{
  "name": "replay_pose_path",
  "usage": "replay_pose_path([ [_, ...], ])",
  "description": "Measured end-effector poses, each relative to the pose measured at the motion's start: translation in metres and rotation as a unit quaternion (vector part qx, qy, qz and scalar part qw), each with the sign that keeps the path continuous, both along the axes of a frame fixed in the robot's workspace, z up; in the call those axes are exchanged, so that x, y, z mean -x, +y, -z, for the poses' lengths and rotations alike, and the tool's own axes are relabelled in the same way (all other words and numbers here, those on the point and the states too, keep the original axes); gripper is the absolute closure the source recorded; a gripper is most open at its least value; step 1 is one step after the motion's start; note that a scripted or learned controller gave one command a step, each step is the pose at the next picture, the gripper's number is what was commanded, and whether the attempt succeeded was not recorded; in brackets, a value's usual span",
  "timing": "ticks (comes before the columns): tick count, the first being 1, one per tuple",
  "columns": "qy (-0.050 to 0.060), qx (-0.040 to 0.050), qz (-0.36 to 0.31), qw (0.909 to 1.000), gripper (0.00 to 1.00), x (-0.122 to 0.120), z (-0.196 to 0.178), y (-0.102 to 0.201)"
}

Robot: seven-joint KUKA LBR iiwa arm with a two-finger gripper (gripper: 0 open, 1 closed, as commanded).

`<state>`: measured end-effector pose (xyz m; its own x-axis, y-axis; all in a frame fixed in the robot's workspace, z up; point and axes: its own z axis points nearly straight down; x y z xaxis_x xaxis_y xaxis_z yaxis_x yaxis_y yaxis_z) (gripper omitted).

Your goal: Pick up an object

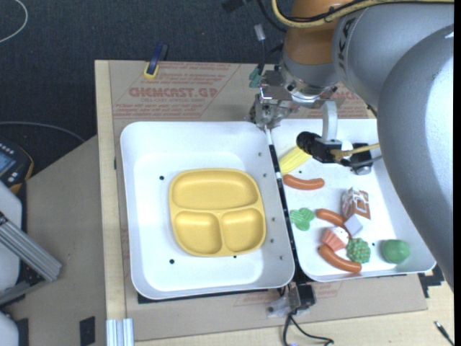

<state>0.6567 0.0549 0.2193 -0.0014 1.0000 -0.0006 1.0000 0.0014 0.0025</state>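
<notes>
The grey arm reaches down over the right bin, its gripper poised at that bin's far left corner. Whether the jaws are wide or narrow, I cannot tell. Toy foods lie in the bin, a yellow block nearest the gripper.

A single fixed camera looks down on the table from above at a slant, tilted so the far edge lies toward the top of the frame and the near edge toward the bottom. It stands far enough back to take in both white bins whole: the left bin sits near the middle of the view, and the right bin lies toward the right side. Dark floor shows beyond the table at the top and left. The grey arm enters from the right, very close to the lens, looming large and covering the upper right corner.
</notes>
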Motion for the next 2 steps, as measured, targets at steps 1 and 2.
replay_pose_path([
  [1,0.002,0.0002,0.001,1.0,1.0,0.003,0.001,-0.01],
  [2,-0.001,-0.0001,0.0,1.0,1.0,-0.009,-0.016,-0.007],
])
